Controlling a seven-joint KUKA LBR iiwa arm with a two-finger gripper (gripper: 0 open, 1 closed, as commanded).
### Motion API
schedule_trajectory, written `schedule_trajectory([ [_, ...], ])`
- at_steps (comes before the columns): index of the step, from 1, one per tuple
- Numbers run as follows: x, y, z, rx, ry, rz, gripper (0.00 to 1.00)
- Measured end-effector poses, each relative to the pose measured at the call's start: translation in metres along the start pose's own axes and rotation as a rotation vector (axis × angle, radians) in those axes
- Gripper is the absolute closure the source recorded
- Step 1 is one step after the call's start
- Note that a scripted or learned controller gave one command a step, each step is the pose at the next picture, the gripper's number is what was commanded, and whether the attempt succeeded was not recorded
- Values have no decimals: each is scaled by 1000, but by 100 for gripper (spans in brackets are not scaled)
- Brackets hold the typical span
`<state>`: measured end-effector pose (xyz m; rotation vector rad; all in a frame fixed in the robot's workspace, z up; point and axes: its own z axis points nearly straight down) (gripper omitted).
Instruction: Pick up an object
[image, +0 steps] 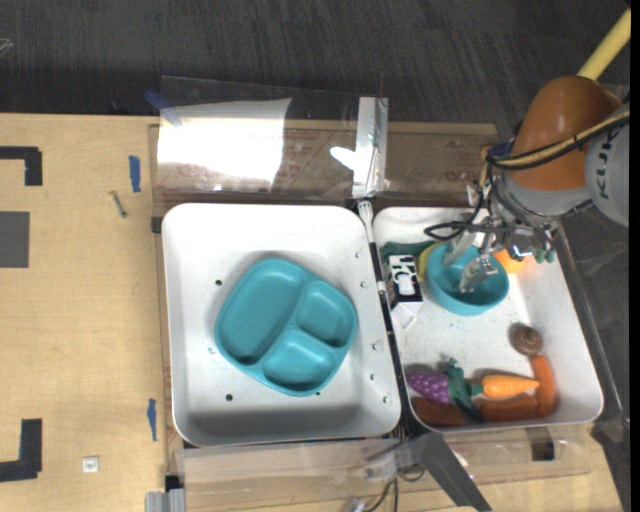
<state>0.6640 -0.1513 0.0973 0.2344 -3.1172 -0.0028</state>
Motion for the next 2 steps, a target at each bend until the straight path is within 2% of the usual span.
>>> schedule_trajectory([
  [1,17,-10,3,-3,-5,-8,0],
  [2,39,-30,6,8,-30,-126,0],
])
